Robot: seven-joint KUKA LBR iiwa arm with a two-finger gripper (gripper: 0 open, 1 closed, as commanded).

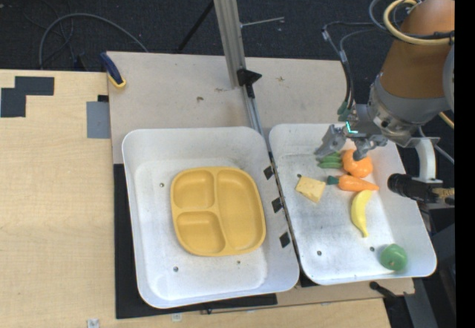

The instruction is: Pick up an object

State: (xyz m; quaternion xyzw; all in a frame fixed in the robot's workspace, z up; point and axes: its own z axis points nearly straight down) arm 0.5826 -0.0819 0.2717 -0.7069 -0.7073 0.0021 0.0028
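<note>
Orange toy (358, 165) partly hidden by hand (347, 147), grip unclear

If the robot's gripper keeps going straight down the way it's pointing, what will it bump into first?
Probably the orange toy fruit, which sits right under the gripper in the right bin. The toy carrot lies just beyond it. Depth is hard to judge from this one slanted view.

One fixed camera looks down on me from above at a slant, far enough to take in the whole desk (185, 89) with both white bins (141, 171) side by side, while my arm (415, 59) enters from its right.
</note>
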